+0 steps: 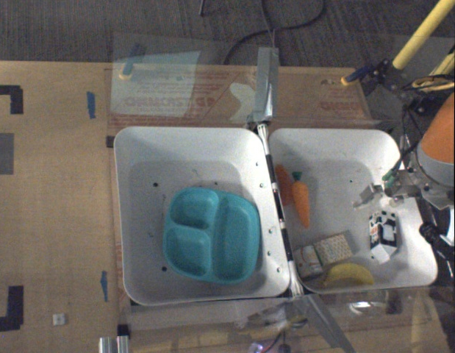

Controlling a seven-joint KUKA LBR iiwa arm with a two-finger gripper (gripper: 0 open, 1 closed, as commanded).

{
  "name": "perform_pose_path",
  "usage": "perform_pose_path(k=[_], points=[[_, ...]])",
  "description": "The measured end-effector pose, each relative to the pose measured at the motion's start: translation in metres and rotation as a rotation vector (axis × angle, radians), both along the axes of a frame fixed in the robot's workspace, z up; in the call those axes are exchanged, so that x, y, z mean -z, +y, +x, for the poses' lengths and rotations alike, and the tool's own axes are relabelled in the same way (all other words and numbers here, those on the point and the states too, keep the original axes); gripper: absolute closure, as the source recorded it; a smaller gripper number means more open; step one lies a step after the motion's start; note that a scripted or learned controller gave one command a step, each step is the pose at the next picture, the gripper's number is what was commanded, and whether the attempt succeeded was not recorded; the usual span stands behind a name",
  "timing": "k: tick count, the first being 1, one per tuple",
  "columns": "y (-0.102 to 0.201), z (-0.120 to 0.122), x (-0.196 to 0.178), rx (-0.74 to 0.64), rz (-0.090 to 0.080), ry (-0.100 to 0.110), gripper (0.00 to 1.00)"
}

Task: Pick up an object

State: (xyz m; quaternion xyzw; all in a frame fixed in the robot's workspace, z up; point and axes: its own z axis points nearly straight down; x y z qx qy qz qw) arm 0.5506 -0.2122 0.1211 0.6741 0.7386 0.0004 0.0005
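The arm comes in from the right, orange band bright at the edge of the view, and its claw hangs over the right bin, close to that bin's right wall. Whether the claw is wide or narrow cannot be told from here; the metal parts blur together, and nothing can be seen gripped in it.

Just below the claw, a small white carton with dark print lies on the bin floor, near the right wall. Over on the left side of this bin, an orange carrot lies lengthwise, green top pointing away from the camera, and a second, redder piece sits just beside it against the dividing wall. In the near corner there is a cluster: a small tan woven-looking block, a smaller packet to its left, and a yellow banana along the near wall, all close together.

The left bin holds a teal divided plate, three compartments, lying flat on the floor towards the near right.

Behind the bins, on the tabletop, lies a clear sheet over printed cardboard, with blue tape marks to the left.
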Motion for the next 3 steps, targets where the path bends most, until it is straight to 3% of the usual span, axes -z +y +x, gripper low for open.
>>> perform_pose_path(k=[1,2,3], points=[[-0.004,-0.028,0.028,-0.017,0.007,-0.003,0.0],[-0.01,-0.029,0.018,-0.008,-0.001,-0.004,1.0],[0.047,0.004,-0.072,0.295,0.0,0.0,1.0]])
